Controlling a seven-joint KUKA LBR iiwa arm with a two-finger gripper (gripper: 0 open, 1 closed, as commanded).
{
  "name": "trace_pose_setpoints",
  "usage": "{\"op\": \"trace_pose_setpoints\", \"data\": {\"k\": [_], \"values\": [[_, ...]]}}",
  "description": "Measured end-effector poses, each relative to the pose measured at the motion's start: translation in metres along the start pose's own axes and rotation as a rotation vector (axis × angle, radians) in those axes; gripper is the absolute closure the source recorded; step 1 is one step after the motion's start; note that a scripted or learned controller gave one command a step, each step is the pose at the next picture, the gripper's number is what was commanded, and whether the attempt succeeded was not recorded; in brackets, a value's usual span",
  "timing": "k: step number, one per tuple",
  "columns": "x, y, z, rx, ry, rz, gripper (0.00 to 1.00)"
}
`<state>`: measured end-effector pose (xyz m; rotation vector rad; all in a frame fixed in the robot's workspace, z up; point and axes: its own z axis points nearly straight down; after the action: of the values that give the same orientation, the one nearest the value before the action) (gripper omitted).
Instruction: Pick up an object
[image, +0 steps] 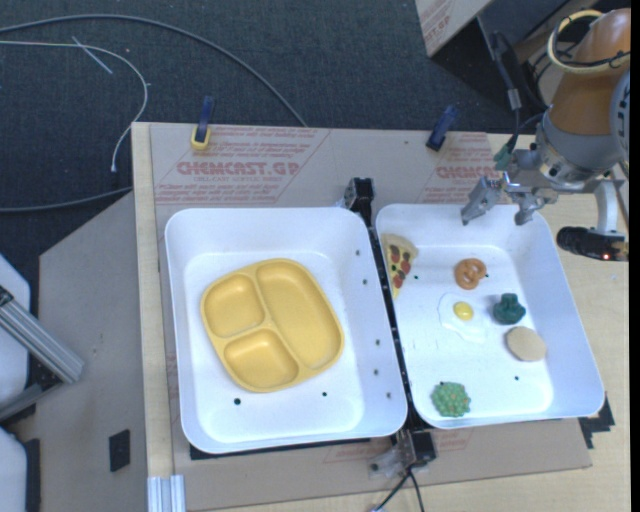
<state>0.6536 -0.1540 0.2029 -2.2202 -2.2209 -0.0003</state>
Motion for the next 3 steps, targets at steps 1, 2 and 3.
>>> {"op": "trace_pose_setpoints", "data": {"k": [1,2,3], "values": [[-0.009,-0.001,0.056,0.004,0.000,0.001,0.00],[0.000,-0.006,0.109,0.005,0.001,-0.001,0.00],[0.001,-0.006,0.118,0.002,0.000,-0.001,0.00]]}}
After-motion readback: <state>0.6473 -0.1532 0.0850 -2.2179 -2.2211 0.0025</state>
